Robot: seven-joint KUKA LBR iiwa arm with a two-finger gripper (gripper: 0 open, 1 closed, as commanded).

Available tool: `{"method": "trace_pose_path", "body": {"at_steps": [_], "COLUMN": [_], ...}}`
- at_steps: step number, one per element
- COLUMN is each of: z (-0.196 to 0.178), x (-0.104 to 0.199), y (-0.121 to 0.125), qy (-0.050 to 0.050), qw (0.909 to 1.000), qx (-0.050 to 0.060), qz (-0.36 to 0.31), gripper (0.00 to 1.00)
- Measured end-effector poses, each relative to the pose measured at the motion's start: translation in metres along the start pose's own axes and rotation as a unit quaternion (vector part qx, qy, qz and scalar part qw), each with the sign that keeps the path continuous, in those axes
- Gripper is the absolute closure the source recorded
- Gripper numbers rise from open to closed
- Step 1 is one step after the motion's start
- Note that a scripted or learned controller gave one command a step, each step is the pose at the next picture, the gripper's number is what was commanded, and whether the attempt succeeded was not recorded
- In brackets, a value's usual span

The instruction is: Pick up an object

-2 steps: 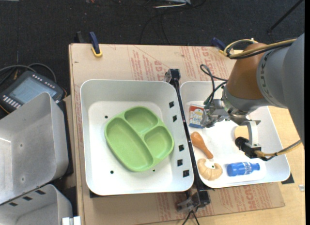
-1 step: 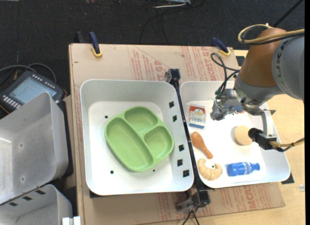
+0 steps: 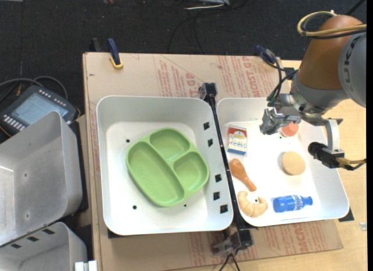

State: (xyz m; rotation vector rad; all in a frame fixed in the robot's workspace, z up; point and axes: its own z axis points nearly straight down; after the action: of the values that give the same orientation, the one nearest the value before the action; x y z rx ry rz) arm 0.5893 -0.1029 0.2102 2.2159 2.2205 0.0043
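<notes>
My gripper hangs over the back part of the right bin, on the grey arm with the orange band. A small red-orange object lies right beside it, partly hidden by the wrist. A little to the gripper's left sits a small white carton with red and blue print. Nearer the front lie a tan round bun, a brown drumstick, a croissant and a blue bottle on its side.
The left bin holds a green divided plate. A black divider runs between the two bins. A cable and black fitting hang over the right bin's far side. Grey equipment stands off the bench at left.
</notes>
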Motion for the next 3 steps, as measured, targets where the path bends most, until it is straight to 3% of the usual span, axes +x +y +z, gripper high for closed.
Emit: {"method": "trace_pose_path", "body": {"at_steps": [1,3], "z": [-0.050,-0.046], "x": [-0.004,0.105], "y": [-0.008,-0.052], "qy": [0.000,0.001], "qw": [1.0000,1.0000], "qx": [0.000,0.004], "qz": [0.000,-0.002], "gripper": [1.00,1.00]}}
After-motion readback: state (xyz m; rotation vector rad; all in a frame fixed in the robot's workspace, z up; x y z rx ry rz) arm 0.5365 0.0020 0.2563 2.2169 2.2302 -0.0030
